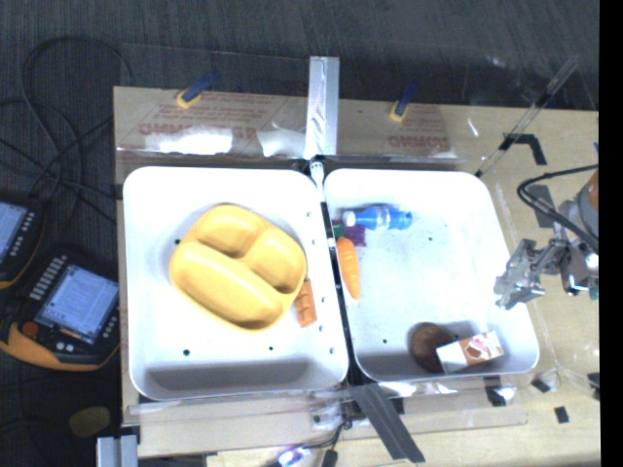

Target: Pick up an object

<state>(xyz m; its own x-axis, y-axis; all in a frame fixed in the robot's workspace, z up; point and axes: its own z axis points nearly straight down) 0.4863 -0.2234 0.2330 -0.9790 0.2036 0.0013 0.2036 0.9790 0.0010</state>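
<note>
The gripper [516, 282] hangs just outside the right edge of the right bin [428, 185], above the bench, and holds nothing; whether it is apart or together I cannot tell. In this bin a bottle [378, 219] lies near the far edge, a carrot [348, 266] lies along the left wall, and a brown ball [426, 343] touches a small carton [472, 350] at the near right corner. The left bin [156, 188] carries a big yellow form [237, 266]. The step looks like the approach. Next, the arm must move over one object, perhaps the carton, and go down.
</note>
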